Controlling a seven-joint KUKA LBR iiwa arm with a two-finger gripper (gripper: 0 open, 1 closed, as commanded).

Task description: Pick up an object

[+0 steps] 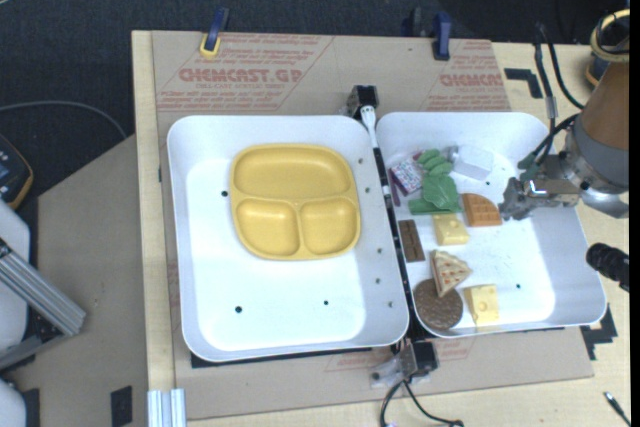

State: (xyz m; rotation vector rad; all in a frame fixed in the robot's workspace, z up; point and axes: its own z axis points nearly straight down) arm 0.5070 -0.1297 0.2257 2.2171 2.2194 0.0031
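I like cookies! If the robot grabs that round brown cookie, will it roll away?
Probably not: the cookie lies flat in the white bin, so sliding seems likelier than rolling. A sandwich wedge leans on it and may shift. Flat things can be tricky to pinch.

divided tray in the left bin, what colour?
Yellow. The tray shows clearly in the camera view.

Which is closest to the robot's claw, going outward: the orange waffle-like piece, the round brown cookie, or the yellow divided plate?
From the gripper:
1. Orange waffle piece, just to its left, right bin.
2. Round brown cookie, right bin's near corner.
3. Yellow divided plate, in the left bin.
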